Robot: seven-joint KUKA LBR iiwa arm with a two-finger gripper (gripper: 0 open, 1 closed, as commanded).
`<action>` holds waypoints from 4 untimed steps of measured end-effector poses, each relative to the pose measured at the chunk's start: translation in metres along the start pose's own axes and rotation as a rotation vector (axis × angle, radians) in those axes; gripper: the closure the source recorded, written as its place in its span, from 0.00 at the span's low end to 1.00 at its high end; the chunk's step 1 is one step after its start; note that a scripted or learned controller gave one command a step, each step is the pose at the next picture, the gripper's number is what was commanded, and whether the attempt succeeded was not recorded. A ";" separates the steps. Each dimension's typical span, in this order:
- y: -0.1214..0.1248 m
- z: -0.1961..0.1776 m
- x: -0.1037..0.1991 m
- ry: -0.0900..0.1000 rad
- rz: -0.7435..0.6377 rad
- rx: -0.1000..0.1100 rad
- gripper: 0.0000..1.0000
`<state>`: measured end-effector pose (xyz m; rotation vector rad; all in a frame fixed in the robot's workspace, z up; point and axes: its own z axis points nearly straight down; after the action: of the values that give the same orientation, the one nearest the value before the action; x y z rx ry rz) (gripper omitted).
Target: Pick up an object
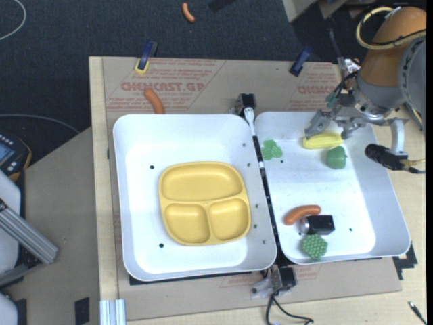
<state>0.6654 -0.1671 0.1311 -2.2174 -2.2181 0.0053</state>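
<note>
arm: enters from right, wrist bent down | tool [331, 124]: low over right bin (far end)

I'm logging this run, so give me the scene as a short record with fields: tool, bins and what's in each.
tool: over far end of right bin, at the banana
left bin: yellow tray
right bin: banana, green lump, leaf, sausage, black block, green ball
off bins: orange piece on cardboard
</note>
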 end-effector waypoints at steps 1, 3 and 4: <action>0.004 0.040 -0.002 -0.010 -0.001 -0.015 0.00; 0.007 -0.022 -0.002 -0.004 0.000 -0.014 1.00; 0.007 -0.088 -0.001 -0.005 -0.001 -0.017 1.00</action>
<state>0.6731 -0.1684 0.2193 -2.2274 -2.2296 -0.0082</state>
